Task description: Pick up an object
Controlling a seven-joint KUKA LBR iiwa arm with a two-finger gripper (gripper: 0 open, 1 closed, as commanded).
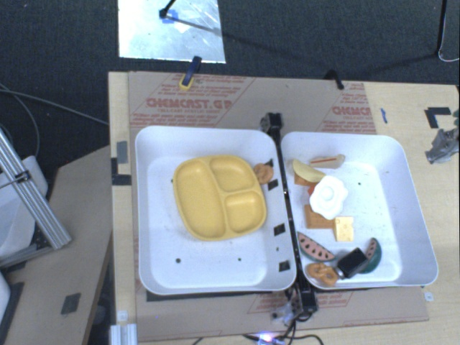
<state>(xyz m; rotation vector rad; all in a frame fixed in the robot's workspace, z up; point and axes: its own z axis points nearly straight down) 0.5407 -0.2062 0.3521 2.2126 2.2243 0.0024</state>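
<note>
At the near rim of the right bin (413, 192), toy food waits for a pick: a pretzel (321, 273) at 7 o'clock, a black block (351, 261) touching a watermelon wedge (371, 256) just beside it, and a second watermelon slice (315, 246) at 8. A cheese square (344, 228) and a fried egg (328, 195) lie near the center, the egg resting on a slice of toast (316, 216); a banana (307, 171) and a hot dog (327, 161) sit at 11. The left bin (154, 214) holds a yellow divided plate (218, 195), with a small brown piece (264, 172) at its 2 o'clock corner. The gripper (440, 148) hangs outside the right bin at 3 o'clock, well apart from everything; whether its fingers are spread cannot be told. A clean pick probably favors the cheese square, which lies flat with some bare floor around it, over the crowded near corner.
</note>
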